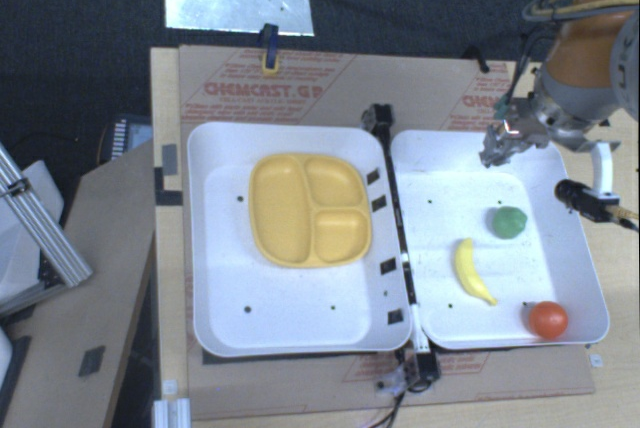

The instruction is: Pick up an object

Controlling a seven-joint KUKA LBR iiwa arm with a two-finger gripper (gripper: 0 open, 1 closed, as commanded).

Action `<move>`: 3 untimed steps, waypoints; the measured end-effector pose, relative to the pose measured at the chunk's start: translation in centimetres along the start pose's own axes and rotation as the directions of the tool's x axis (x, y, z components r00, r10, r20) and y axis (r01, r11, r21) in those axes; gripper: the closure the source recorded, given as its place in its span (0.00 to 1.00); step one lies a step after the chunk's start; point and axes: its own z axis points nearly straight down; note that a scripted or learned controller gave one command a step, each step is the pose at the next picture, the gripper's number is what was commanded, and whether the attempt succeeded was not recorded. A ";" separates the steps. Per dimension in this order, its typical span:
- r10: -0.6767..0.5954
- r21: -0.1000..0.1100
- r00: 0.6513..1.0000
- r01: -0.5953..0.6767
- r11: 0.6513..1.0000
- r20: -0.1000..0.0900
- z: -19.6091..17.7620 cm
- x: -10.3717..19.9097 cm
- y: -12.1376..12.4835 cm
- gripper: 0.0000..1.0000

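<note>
Grey arm from the right, gripper (497,152) pointing down-left.

Printed red lettering on the brown protective sheet (300,88) covering the worktop reads "CHEMCAST GP". The same print repeats at the sheet's far right corner (482,102), partly hidden and not fully legible.

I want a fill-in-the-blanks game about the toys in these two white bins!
1. The yellow divided plate lies in the ____ bin.
2. The banana lies between the green ball and the ____ ball.
3. The gripper hovers over the far edge of the ____ bin.

Missing words: left; orange; right
</note>
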 end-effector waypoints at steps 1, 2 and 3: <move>0.000 0.000 1.000 0.000 1.000 0.000 0.0 5.8 -0.1 1.00; 0.000 0.001 1.000 0.000 1.000 0.000 -1.3 11.3 -1.5 1.00; 0.000 0.000 1.000 0.000 1.000 0.000 -2.3 16.5 -2.2 1.00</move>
